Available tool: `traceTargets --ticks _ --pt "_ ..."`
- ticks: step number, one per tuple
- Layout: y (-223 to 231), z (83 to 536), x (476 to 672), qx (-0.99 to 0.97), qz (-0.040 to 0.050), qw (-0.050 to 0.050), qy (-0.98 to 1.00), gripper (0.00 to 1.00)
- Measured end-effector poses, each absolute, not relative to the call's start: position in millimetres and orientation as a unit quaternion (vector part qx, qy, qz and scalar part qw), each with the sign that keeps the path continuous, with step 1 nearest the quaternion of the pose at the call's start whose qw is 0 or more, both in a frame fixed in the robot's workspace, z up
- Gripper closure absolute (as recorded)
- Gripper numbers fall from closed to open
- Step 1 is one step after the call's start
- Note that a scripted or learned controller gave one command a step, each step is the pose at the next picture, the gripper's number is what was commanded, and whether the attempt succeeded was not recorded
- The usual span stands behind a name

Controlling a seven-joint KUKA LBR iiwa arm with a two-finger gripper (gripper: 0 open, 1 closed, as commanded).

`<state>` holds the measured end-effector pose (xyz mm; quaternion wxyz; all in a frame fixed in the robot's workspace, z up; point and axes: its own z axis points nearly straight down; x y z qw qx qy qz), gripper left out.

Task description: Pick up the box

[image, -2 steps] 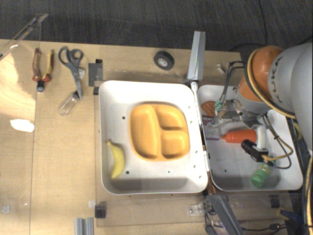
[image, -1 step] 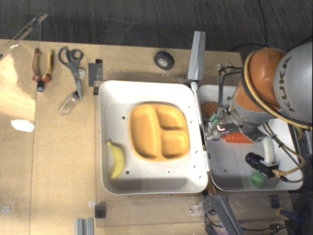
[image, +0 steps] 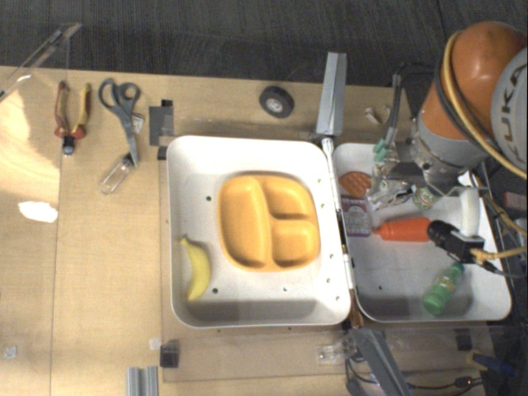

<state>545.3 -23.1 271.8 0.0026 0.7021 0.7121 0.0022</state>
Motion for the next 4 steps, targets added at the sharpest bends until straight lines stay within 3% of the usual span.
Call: traceTargets --ticks 1,2,3,4 --pt "-28 245 513.9 0.628 0.0017 0.002 0.778 1.00" --pt "-16 252 507.2 0.794 0.0011 0.001 0.608 1.00" --pt "-17 213 489.9 0.628 0.0014 0.001 0.779 1.00" --pt "-3 184 535.7 0.774 0.0010 0.001 0.633 1.00"
